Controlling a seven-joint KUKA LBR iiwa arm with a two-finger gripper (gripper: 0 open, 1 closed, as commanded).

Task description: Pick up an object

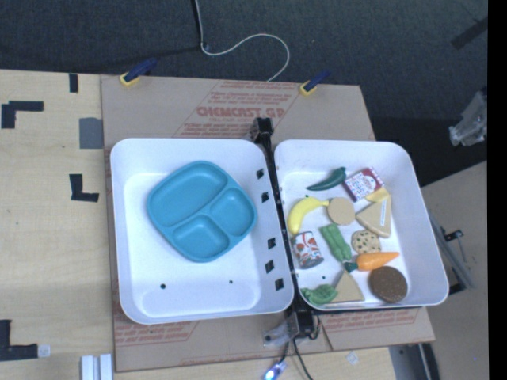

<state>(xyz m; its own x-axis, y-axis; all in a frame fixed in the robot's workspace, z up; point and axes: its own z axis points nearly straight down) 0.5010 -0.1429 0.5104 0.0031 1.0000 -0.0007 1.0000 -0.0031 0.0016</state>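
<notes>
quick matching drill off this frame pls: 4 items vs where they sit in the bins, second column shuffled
Items:
1. blue divided plate
2. banana
3. brown round cookie
4. carrot

Places:
A. right bin, near right corner
B. left bin, alone in the middle
C. right bin, left side next to the divider
D. right bin, just above the brown disc, lying sideways

Pairs: 1-B, 2-C, 3-A, 4-D
</notes>
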